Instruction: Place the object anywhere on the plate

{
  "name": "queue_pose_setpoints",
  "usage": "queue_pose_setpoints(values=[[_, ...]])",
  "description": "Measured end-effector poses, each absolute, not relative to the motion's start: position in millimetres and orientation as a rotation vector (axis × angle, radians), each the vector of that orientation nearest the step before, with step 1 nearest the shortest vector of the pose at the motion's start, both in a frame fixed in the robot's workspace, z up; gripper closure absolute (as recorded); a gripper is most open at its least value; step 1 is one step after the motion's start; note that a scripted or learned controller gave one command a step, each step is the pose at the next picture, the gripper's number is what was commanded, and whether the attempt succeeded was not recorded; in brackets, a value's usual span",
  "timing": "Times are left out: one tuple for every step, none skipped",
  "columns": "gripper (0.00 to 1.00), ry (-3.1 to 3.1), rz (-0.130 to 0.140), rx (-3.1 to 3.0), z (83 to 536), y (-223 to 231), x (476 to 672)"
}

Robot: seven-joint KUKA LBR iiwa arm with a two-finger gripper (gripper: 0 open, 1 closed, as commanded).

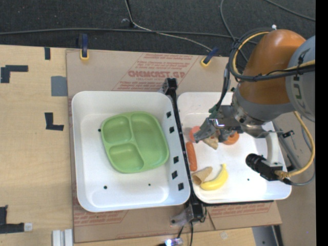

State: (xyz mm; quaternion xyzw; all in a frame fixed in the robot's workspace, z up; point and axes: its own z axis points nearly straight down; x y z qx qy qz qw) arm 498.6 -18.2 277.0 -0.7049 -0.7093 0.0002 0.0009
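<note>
Camera view: gripper low in right bin, finger state indeterminate; tan object just beneath. Banana, carrot nearby. Green plate in left bin.

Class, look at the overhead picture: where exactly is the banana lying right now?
The banana lies in the right bin, near its front edge, right beside a tan wedge-shaped piece and just below the orange carrot. The green plate sits in the left bin.
</note>
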Motion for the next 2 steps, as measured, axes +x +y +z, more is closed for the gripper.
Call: queue_pose_setpoints(values=[[1.0,-2.225,0.004,-2.213,254,29,497.7],[1.0,-2.227,0.003,-2.213,253,77,492.3]])
